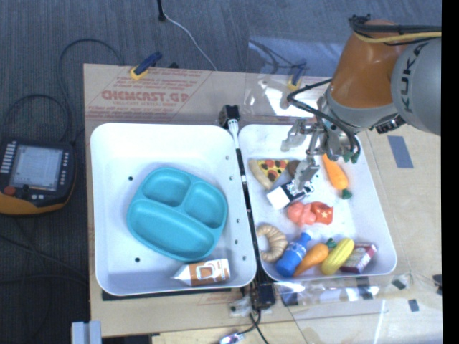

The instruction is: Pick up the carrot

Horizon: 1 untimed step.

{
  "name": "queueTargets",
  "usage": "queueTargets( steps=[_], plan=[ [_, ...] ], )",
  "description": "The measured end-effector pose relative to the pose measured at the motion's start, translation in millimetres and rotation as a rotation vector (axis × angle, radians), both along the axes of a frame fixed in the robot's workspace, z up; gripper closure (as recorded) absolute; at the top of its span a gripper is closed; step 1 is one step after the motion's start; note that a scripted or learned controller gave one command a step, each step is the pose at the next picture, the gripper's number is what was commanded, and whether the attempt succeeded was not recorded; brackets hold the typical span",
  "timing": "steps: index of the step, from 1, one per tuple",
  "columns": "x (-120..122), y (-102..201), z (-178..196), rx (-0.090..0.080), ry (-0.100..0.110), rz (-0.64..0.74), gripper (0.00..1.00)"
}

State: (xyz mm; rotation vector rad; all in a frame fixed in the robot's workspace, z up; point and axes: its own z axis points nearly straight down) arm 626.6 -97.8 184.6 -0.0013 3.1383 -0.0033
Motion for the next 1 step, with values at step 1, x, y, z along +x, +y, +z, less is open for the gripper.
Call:
queueTargets(
  steps=[1],
  plan=[
    [-3.6, -49.5, -25.0, 0.0, 0.003, 0.059, 0.0]
  ],
)
